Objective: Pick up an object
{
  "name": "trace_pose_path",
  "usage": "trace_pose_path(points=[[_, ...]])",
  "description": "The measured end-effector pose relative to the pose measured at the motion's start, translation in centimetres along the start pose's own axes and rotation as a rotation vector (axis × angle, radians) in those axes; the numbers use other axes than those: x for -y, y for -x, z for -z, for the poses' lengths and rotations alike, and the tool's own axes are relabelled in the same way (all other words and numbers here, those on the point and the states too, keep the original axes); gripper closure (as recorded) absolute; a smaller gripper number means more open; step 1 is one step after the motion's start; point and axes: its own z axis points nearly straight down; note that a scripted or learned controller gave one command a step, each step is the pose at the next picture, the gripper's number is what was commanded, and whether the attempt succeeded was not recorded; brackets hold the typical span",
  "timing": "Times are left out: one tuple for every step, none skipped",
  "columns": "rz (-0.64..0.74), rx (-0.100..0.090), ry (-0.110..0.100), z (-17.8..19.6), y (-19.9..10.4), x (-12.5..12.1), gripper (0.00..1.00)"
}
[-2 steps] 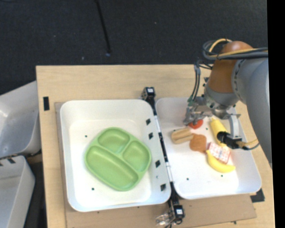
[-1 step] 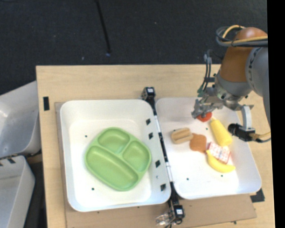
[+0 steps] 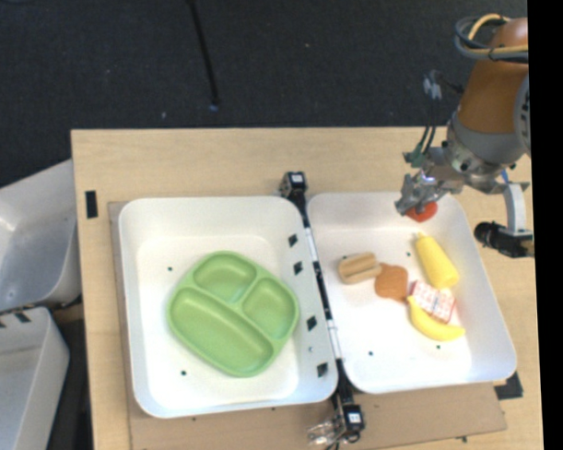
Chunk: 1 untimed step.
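Nearest the camera, at the bottom edge of the bench, a small bundle of clear connectors sits just below the seam between the two white bins.

Left bin holds a green divided plate, lying flat and slightly turned, with three compartments.

Right bin holds several toy foods gathered toward its middle and right. A tan bread roll lies near the centre divider. Just beside it to the right is a round brownish cookie-like piece. A yellow bottle-shaped piece lies at a slant further right. Below it a banana curves along, with a small white and red packet resting on or against it.

At the far right corner of that bin the grey arm with its orange band comes down, and the gripper hangs low over the bin's back edge. A small red-orange thing shows right at the gripper's tip, just above the yellow piece. Whether it is clamped between the fingers or merely sits beneath them cannot be told, nor how wide the gripper stands
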Motion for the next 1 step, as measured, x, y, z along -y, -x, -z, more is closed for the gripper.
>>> trace_pose_path(points=[[0.002,-0.001,-0.002,4.65,0.16,-0.12,1.0]])
